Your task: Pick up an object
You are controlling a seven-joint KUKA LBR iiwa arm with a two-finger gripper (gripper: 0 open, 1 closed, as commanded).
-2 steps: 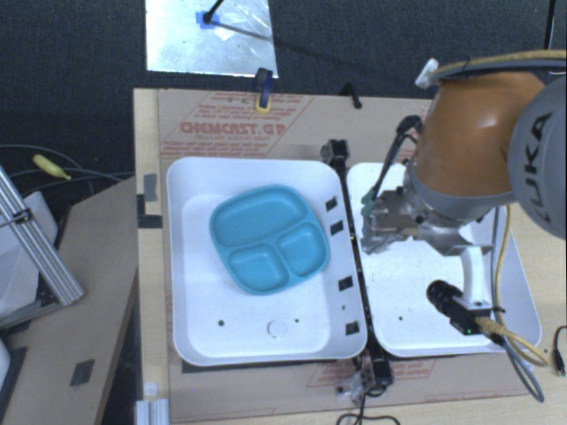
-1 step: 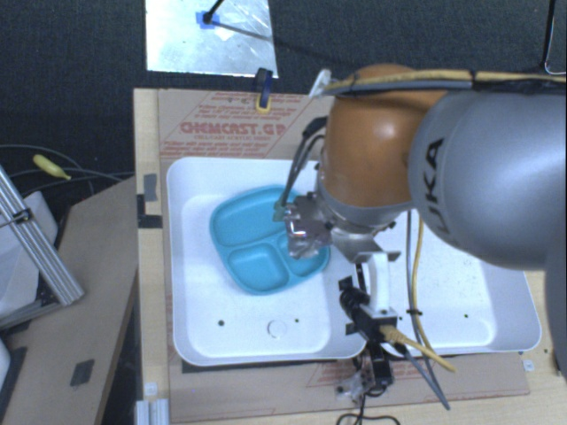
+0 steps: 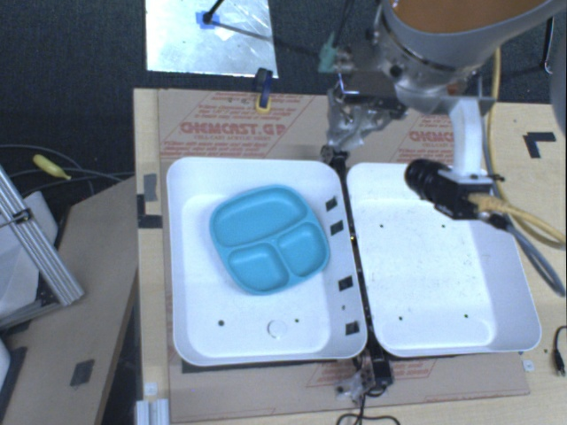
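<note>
A blue plate (image 3: pixel 267 237) with three compartments lies flat in the middle of the left white bin (image 3: pixel 190 326). My gripper (image 3: pixel 338 147) hangs from the grey arm at the top right. It is above the back end of the divider between the two bins, beyond the plate's far right corner and apart from it. I see nothing held in it. The right white bin (image 3: pixel 443 308) shows only dark specks on its floor.
A black cylinder (image 3: pixel 436 187) on a white bracket juts from the arm over the right bin's back. Yellow cables (image 3: pixel 532 224) trail right. Both bins rest on cardboard (image 3: pixel 230 127). A small clamp (image 3: pixel 263 89) and a shiny sheet (image 3: pixel 213 25) lie behind. A faint ring (image 3: pixel 277 328) marks the left bin's front.
</note>
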